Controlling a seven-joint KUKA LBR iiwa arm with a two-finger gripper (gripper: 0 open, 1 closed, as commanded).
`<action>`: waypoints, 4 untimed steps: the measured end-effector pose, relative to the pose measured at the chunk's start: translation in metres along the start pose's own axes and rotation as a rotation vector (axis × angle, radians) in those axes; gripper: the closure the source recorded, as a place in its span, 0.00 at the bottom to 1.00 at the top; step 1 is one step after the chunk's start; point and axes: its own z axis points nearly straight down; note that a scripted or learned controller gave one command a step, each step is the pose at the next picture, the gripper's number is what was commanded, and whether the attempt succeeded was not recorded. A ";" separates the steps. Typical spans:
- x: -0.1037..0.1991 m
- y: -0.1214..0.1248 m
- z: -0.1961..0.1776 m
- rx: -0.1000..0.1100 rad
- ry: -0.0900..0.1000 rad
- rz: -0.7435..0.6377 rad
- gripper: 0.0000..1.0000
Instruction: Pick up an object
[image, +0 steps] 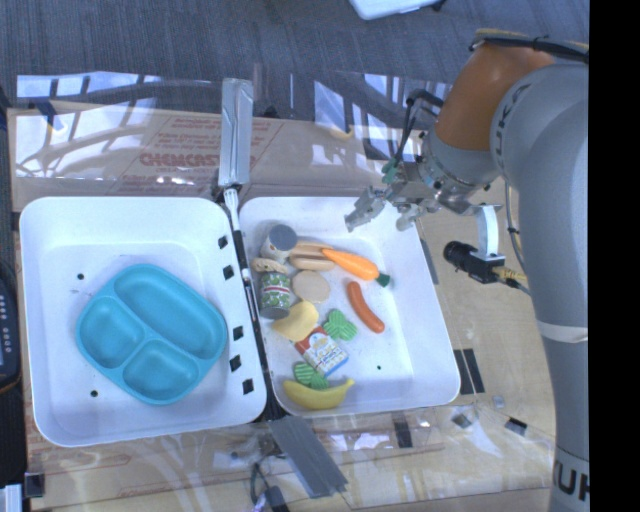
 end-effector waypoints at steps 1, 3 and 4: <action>-0.002 -0.002 0.123 -0.011 -0.003 -0.012 0.00; -0.006 -0.015 0.072 -0.006 -0.002 -0.083 1.00; -0.017 0.022 0.121 -0.009 -0.003 0.035 1.00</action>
